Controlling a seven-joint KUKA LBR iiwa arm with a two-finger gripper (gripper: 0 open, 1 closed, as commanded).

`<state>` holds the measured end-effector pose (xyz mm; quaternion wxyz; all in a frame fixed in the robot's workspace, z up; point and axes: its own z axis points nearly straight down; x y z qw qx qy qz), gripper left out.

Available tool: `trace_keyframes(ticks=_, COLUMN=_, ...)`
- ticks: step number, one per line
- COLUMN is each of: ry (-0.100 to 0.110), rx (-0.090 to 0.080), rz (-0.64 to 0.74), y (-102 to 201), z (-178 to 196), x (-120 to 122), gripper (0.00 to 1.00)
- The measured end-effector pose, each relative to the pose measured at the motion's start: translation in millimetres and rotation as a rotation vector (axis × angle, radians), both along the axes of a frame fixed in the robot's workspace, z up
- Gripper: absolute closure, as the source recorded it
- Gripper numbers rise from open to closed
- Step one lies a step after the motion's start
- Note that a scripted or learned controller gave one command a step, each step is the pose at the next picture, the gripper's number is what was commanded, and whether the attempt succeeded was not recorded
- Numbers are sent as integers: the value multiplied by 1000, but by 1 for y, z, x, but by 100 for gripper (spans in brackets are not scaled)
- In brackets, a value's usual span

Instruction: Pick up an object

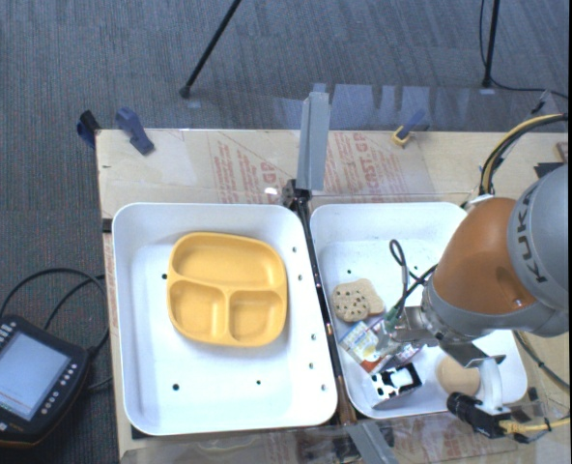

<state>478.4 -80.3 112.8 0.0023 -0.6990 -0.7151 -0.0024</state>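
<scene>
In the right bin (pixel 363 222), a tan cookie-shaped piece with dark spots (pixel 357 300) lies near the left wall. Just below it rests a small colourful packet (pixel 363 340) with red and white print. My gripper (pixel 394 363) is low in the bin's front part, right beside the packet and touching or nearly touching its right end. A black-and-white marked block (pixel 396 380) sits on the gripper's underside. A tan rounded object (pixel 456 373) peeks out under the arm at the bin's front right. The orange-banded arm (pixel 484 259) hides the bin's right half.
The left bin (pixel 151 375) holds a yellow divided plate (pixel 229 288). A grey upright post (pixel 313 148) stands behind the wall shared by the bins. A black cable (pixel 402 264) loops above the gripper. A handheld control pendant (pixel 20 380) lies off the bench at the left.
</scene>
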Motion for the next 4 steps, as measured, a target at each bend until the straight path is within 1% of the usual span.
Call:
trace_keyframes(ticks=1, ry=0, rx=0, rz=1, y=0, z=0, x=0, gripper=0)
trace_keyframes(ticks=2, ry=-5, rx=-3, rz=3, y=-3, z=-19, x=15, gripper=0)
trace_keyframes(ticks=3, ry=-6, rx=0, rz=0, y=-2, z=-9, x=17, gripper=100)
trace_keyframes(ticks=4, ry=-6, rx=0, rz=-1, y=-2, z=-9, x=17, gripper=0)
